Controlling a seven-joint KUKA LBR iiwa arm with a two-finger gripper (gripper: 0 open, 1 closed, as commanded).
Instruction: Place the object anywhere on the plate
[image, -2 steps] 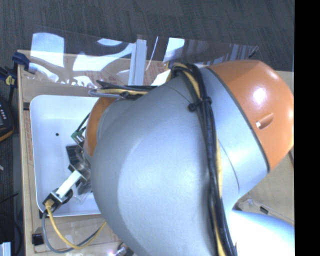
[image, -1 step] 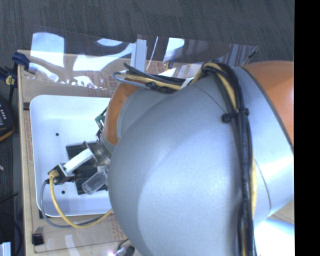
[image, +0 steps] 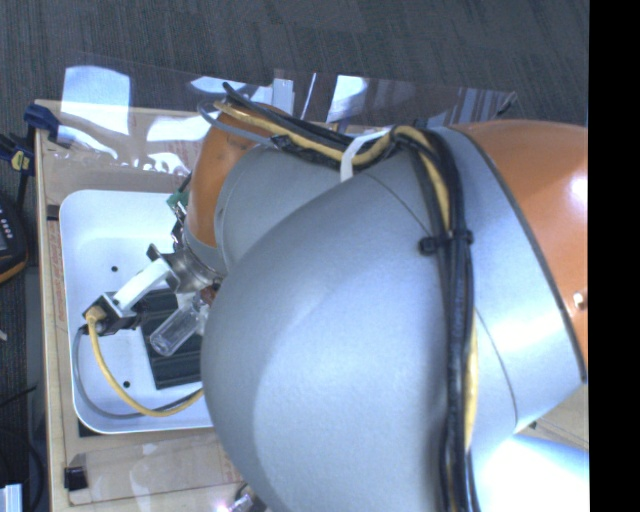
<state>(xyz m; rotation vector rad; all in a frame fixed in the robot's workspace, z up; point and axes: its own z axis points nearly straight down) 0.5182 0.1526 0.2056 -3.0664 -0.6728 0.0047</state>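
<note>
My gripper hangs low over the left white bin, near the bin's right side. A yellow cable loops from the gripper down toward the bin's front wall. Just under the gripper lies a dark flat shape; I cannot tell whether it is a loose object or part of the tool. The grey arm with its orange band hides the right part of this bin and everything to the right of it.
The bare white floor of the left bin is visible at its back left. A wooden bench frame borders the bin on the left and front. A clear panel stands behind the bins.
</note>
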